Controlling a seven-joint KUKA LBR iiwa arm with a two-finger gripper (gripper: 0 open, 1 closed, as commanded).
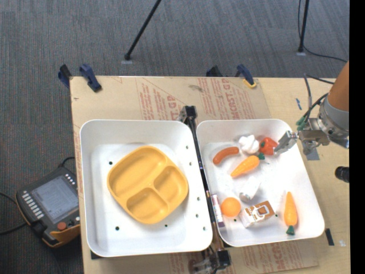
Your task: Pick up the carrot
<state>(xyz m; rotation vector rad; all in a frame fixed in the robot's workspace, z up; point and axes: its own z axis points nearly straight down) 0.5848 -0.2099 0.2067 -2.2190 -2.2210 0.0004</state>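
Two carrots lie in the right bin point(302, 170). One orange carrot point(246, 166) lies slantwise near the bin's middle, its green top pointing up-right toward a red toy point(267, 145). The second carrot point(291, 209) lies near the front right corner with its green end toward the front. My gripper point(299, 145) hovers over the bin's far right rim, open, with nothing between its fingers. One finger point(286, 140) reaches in beside the red toy, to the right of and behind the middle carrot.
The right bin also holds a sausage point(226, 154), a white lump point(247, 143), an orange ball point(231, 206), a small carton point(258, 213) and a white piece point(250, 188). A yellow divided plate point(147, 184) sits in the left bin point(91, 153).
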